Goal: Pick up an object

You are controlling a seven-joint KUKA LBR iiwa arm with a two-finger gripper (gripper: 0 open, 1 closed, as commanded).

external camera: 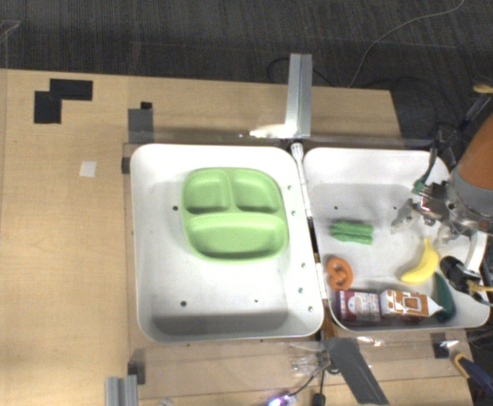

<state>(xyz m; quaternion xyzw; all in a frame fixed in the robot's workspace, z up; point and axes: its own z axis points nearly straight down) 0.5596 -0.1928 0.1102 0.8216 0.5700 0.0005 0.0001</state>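
**End effector over the right bin, beside the banana**

The end effector (428,203) sits over the right side of the right bin (356,169), at the tip of the grey arm (491,163) with its orange band. Whether its fingers are spread or pressed together cannot be told; the metal parts blur together, and nothing is visibly pinched between them.

Taking the right bin as landmark: the yellow banana (422,266) lies inside it just below the end effector, toward the bin's right wall. A dark green object (445,294) lies just beside the banana's lower end, in the near right corner. A brown and white carton (388,304) lies flat along the near wall. An orange pretzel-shaped piece (338,270) rests near the left wall, above the carton's dark end. A green ridged item (351,232) lies near the middle.

Left of the right bin, touching it, is the left bin (157,303), holding a green divided plate (233,212). Both bins rest on the wooden tabletop (52,269).
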